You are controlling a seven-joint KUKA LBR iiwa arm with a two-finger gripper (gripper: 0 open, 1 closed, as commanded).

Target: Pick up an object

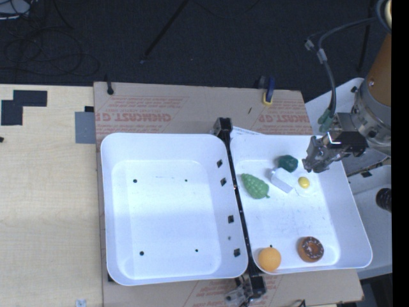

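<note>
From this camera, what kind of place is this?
Likely a robotics lab grasping bench: two white bins side by side on a cardboard sheet, toy items like an orange ball and donut, and a gripper over the right bin.

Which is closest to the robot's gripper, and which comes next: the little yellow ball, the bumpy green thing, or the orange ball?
Measured from the gripper in the camera view:
1. Yellow ball, just below and left of it in the right bin.
2. Bumpy green thing, farther left, near the divider.
3. Orange ball, at the bin's bottom edge.
</note>
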